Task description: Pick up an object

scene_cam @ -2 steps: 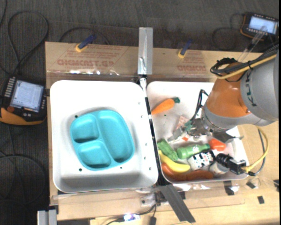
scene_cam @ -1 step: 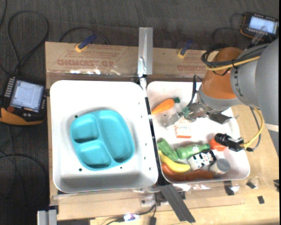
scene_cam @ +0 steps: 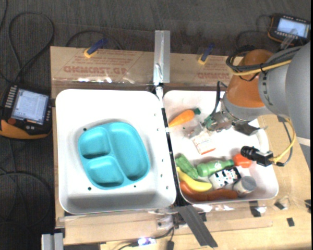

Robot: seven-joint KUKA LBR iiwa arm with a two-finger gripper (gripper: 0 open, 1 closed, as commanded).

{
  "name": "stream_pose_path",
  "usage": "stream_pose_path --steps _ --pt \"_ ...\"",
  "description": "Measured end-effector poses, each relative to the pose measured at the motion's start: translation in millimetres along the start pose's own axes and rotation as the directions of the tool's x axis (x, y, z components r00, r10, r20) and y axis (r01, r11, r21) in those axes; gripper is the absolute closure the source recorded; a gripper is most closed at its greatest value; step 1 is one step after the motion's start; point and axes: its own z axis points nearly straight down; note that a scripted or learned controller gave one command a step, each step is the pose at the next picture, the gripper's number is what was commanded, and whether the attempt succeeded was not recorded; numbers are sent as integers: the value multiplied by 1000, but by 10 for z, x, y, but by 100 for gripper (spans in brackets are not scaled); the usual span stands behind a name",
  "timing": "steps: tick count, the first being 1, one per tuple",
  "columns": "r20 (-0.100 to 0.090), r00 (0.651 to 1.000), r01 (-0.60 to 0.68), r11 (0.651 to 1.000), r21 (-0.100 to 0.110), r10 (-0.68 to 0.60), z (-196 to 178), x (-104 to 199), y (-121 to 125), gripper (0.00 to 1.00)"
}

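Red print on the cardboard sheet [scene_cam: 107, 66] behind the left bin reads roughly "CHEMCAST GP". A similar red line runs on the cardboard [scene_cam: 211, 73] behind the right bin, too faint to read. The two pendant screens [scene_cam: 28, 106] [scene_cam: 293, 27] glow, their text too small.

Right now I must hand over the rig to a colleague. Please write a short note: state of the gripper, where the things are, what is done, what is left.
Gripper: low in the right bin, near its upper middle, beside the carrot. It carries nothing that can be seen.
Things: the small white and orange box lies just below the gripper. The banana, the green toys and the cow-patterned item are piled along the bin's lower edge.
Left bin: holds the turquoise divided tray.
Done: no object lifted.
Left: grasp one object and lift it.
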Motion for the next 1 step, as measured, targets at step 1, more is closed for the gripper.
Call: stream_pose_path --steps 1 --pt "-4 1000 24 1000 13 -24 -1167 473 151 100"
